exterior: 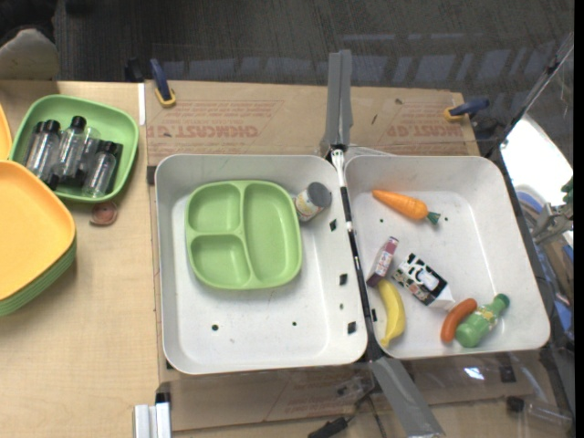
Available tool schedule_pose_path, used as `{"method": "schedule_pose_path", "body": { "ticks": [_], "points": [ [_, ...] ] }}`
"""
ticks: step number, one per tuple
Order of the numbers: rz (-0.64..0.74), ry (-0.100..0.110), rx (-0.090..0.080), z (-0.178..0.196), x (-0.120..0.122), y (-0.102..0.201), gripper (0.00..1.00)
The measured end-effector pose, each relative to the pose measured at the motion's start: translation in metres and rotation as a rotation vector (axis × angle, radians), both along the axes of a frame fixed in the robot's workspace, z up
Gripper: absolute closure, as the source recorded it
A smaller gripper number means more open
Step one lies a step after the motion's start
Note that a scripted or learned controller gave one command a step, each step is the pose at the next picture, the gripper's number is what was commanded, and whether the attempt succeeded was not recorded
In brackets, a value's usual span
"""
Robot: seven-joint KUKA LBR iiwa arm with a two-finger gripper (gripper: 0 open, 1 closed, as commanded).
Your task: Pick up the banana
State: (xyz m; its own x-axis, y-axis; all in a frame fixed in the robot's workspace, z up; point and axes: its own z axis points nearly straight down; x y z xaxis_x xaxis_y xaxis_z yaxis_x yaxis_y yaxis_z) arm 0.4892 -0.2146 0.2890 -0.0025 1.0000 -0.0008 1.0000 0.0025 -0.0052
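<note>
The yellow banana [392, 312] lies in the right bin [493, 176], near its front left corner and close to the divider between the bins. It runs roughly front to back, curved. A purple-and-white packet [383, 260] sits just behind it, and a black-and-white pouch [423, 279] lies to its right.
The right bin also holds a carrot [406, 205] at the back, plus an orange piece [457, 320] and a green bottle [481, 321] at the front right. In the left bin [255, 340] sit a green divided plate [245, 234] and a small jar [311, 201]. Left of the bins: a green tray of vials [75, 149] and stacked orange plates [32, 235].
</note>
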Motion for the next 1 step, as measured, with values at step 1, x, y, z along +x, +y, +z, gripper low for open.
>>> {"method": "schedule_pose_path", "body": {
  "ticks": [1],
  "points": [
    [0.192,-0.003,0.001,-0.0314,-0.0112,-0.0078,1.0]
  ]
}}
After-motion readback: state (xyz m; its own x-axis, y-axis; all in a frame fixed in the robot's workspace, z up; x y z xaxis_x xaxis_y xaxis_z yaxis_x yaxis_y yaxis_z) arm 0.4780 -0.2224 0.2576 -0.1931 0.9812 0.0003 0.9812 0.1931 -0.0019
